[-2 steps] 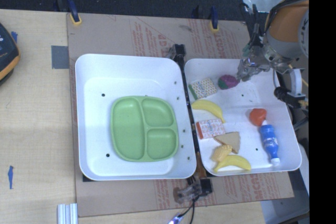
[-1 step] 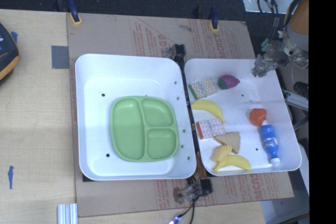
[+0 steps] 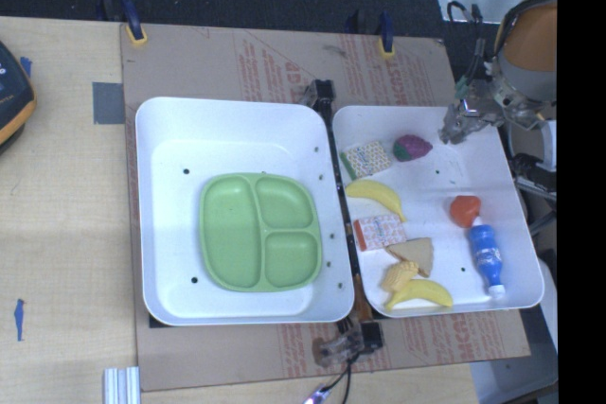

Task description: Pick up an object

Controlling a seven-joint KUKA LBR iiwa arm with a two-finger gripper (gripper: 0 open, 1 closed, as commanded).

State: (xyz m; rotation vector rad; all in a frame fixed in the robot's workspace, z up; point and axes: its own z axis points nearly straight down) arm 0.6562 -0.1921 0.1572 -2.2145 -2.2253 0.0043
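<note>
purple plum (image 3: 412, 147) | lying flat | right bin (image 3: 516, 232) far end

Site: robotics lab bench | Evidence: brown cardboard sheet (image 3: 284, 61) held by blue spring clamps (image 3: 133, 22) | two shallow white plastic bins (image 3: 161, 203) | grey, orange-banded arm (image 3: 525, 43)

The grey metal pincer (image 3: 454, 130) is small and blurred at its tips, so whether its fingers are parted or closed cannot be told. Up and to the right of it, the grey arm with its orange band (image 3: 532, 38) is cut off by the picture's edge. Far to the pincer's left, a black and orange object (image 3: 13, 95) on the wooden tabletop (image 3: 62, 203) is cropped by the left edge. Below the pincer, the tan wedge-shaped piece (image 3: 414, 252) partly hides under a yellow lumpy item (image 3: 399, 276), whose kind is unclear.
</note>
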